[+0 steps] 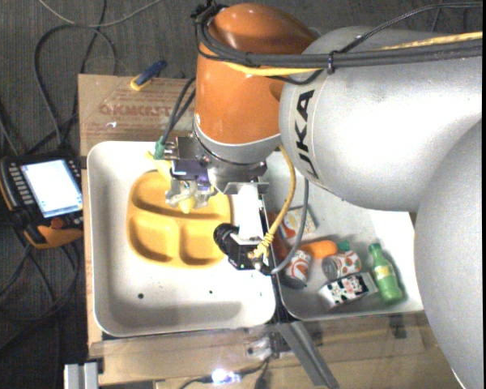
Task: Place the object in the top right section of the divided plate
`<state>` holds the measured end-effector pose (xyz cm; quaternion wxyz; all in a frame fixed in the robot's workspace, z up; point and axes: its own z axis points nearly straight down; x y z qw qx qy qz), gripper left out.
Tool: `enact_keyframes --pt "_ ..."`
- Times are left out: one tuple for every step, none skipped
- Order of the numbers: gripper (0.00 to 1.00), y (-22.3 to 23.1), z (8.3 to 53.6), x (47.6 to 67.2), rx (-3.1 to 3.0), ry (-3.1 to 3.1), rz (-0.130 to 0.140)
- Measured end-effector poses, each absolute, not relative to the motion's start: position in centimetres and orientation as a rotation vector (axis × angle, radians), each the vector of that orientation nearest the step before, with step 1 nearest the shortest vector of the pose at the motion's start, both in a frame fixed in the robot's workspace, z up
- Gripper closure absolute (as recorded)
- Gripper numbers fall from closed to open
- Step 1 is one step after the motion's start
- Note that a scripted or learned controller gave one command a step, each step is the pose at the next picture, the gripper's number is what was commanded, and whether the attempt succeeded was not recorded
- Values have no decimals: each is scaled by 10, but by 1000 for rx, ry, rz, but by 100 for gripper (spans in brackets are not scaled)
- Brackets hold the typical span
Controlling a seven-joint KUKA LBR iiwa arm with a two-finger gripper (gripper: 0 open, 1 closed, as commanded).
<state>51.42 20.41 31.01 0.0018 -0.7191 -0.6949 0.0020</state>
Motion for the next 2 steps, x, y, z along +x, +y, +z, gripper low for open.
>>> enact_keyframes --pt "100 195 359 519 -2448 -1970 5" --pt "100 221 314 494 -2555 -1831 9"
